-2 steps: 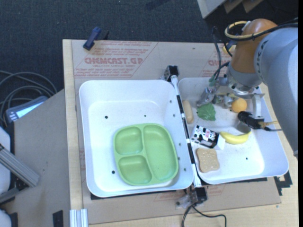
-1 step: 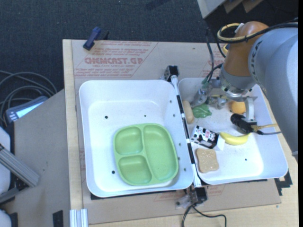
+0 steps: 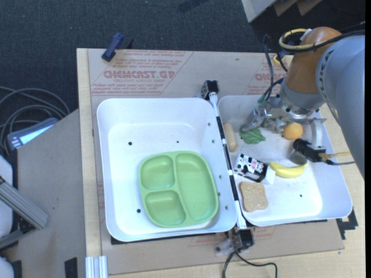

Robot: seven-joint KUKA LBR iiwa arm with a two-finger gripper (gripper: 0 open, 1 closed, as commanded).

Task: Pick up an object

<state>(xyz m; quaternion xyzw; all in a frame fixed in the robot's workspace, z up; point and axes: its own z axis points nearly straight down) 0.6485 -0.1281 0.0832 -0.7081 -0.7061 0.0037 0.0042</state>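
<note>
Bench [image 3: 87, 155] at frame centre, two white bins side by side. Left bin [image 3: 116, 120] holding a green tray [image 3: 177, 188] with three compartments, lying flat in the lower middle part of the bin.

Right bin [image 3: 330, 196] holding the small items. Beige roll [image 3: 231, 136] lying along the left wall, upper part. Green leaf [image 3: 253, 135] just right of the roll. Orange [image 3: 293, 131] further right, toward upper right of the bin. Banana [image 3: 287, 169] below the orange, near bin centre, curved side down. Printed card pack [image 3: 251, 167], black and white, left of the banana and close to the dividing wall. Toast slice [image 3: 254, 196] below the pack, near the bottom left corner of the bin.

Arm [image 3: 324, 62] entering from upper right of frame, grey with orange band, wrist low over the upper part of the right bin. End effector [image 3: 264, 116] reaching down toward the upper left area of the bin, just above the leaf and left of the orange. Cannot tell how far open it is; metal parts too small and cluttered to resolve. Nothing visibly between the tips. Black block [image 3: 306, 149] with cable on the wrist side, between orange and banana in the frame.

Blue clip [image 3: 112, 47] on the bench at upper left, well apart from the bins.
</note>
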